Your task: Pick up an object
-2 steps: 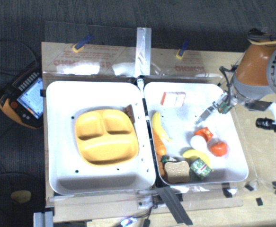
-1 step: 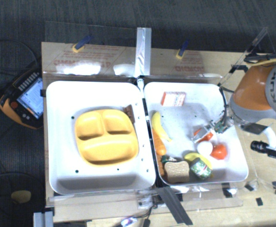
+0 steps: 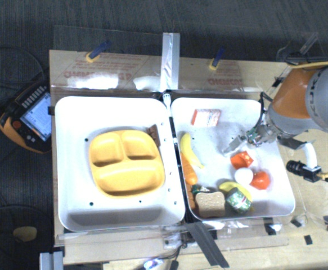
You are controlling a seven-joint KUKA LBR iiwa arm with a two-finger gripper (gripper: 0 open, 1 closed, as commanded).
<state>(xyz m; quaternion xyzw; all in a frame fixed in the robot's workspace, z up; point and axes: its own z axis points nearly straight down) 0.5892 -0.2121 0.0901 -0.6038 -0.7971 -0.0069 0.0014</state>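
A: Arm point(image 3: 313, 103) appearance, camera view. What shows?

B: Rounded grey casing at the right edge, smooth, with a soft sheen. Next to it a broad orange band point(image 3: 295, 97), also rounded, wrapping the segment above the wrist.

A: Below the band?

B: A grey wrist section point(image 3: 282, 124), darker underneath. It narrows to the gripper point(image 3: 236, 144), a slim metallic grey piece with small green and dark details at its base point(image 3: 256, 134). Too small to tell what those are.

A: Cables, markings?

B: A thin dark cable point(image 3: 263, 98) curves beside the orange band. No legible markings at this size.
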